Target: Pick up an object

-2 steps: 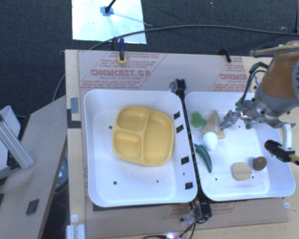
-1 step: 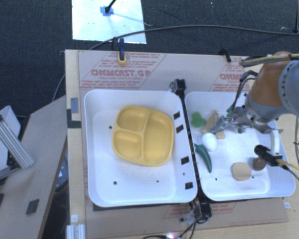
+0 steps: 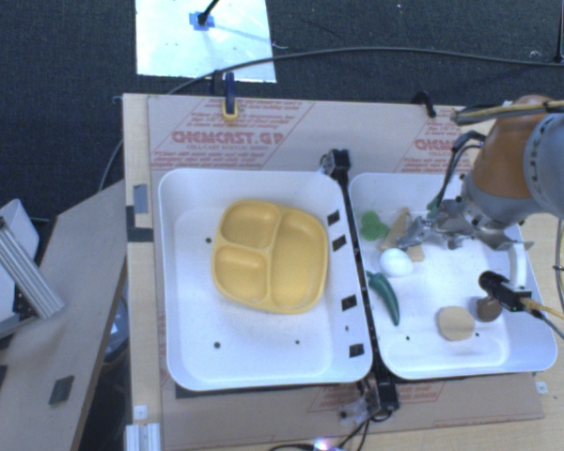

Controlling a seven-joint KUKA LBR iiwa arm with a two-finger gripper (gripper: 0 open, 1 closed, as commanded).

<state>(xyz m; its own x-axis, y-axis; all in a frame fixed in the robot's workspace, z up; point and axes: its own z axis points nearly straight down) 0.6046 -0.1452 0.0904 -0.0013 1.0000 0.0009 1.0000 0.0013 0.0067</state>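
We see the gripper (image 3: pixel 406 233) low in the right bin (image 3: pixel 526 355), reached in from the right below the arm's orange band (image 3: pixel 501 163); whether its fingers are apart or together we cannot tell at this size. Its tip sits between a small green object (image 3: pixel 373 224), just to its upper left, and a white egg-shaped object (image 3: pixel 395 262), just below it; either could be the target, and neither appears to be held. A green pepper-shaped object (image 3: pixel 384 296) lies along the bin's left wall, and a tan round piece (image 3: pixel 456 323) and a small brown piece (image 3: pixel 489 309) lie well apart toward the lower right. The left bin (image 3: pixel 183 346) bears a yellow divided plate (image 3: pixel 270 254). We judge the main risks to be the egg-shaped object rolling away from a closing finger, and a finger striking the divider wall (image 3: pixel 355 271), which stands near the gripper. The open floor at the bin's centre offers the freest room; the clustered left side is cramped.
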